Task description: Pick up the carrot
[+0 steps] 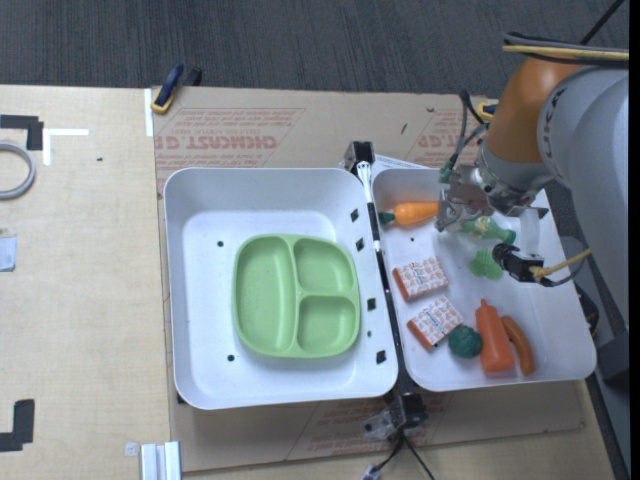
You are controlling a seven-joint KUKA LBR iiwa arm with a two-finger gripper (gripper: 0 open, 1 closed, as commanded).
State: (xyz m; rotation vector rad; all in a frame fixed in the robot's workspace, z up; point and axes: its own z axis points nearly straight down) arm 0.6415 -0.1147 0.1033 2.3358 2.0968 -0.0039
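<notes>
Orange plastic carrot (414, 212) lies in the right white bin (560, 363), my two-finger gripper (452, 218) just beside its thick end (grip state: cannot tell). I judge this the approach; next it must straddle the carrot.

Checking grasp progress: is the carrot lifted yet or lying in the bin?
Lying: the carrot rests on the right bin floor, beside the gripper.

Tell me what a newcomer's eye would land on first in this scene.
First the big grey and orange arm reaching in from the right, its gripper low over the far end of the right bin, just beside the carrot. Next the green divided plate, alone in the middle of the left bin. Then the toy food scattered in the right bin, with two patterned blocks and an orange bottle toward its near end.
</notes>
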